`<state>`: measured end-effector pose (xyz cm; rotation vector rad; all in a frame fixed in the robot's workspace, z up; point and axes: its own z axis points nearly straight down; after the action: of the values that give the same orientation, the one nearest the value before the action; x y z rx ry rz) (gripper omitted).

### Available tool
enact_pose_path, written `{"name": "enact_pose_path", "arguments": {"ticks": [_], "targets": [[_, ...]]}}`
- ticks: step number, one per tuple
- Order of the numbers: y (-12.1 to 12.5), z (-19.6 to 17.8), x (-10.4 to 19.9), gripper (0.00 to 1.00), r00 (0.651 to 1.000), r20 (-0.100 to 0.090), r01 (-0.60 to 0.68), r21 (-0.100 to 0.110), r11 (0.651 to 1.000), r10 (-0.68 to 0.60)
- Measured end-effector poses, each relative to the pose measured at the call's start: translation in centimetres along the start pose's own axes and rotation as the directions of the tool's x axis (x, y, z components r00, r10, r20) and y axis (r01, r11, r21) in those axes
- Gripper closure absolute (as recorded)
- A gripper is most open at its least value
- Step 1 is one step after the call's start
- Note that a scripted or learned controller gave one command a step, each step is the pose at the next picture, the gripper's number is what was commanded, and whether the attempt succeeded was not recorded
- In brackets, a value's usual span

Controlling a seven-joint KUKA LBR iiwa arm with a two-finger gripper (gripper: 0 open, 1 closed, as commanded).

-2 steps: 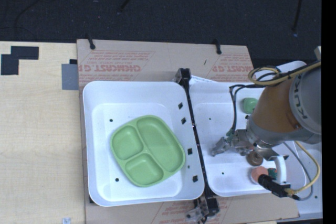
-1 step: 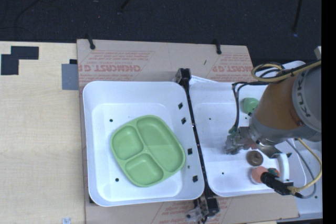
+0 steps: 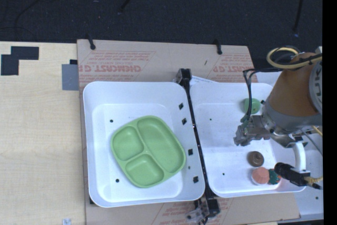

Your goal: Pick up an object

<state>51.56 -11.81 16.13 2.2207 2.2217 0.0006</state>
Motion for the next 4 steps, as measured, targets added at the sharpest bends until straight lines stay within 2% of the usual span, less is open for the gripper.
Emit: {"name": "enact_pose_path", "arguments": {"ticks": [2, 3, 4], "targets": [[0.6, -8.5, 0.3, 1.00, 1.000, 0.000, 0.001, -0.001, 1.000, -0.001], [3.0, -7.2, 5.4, 1.00, 1.000, -0.001, 0.004, 0.003, 1.000, -0.004], [4.0, -6.2, 10.4, 1.00, 1.000, -0.001, 0.003, 0.005, 1.000, -0.003]]}}
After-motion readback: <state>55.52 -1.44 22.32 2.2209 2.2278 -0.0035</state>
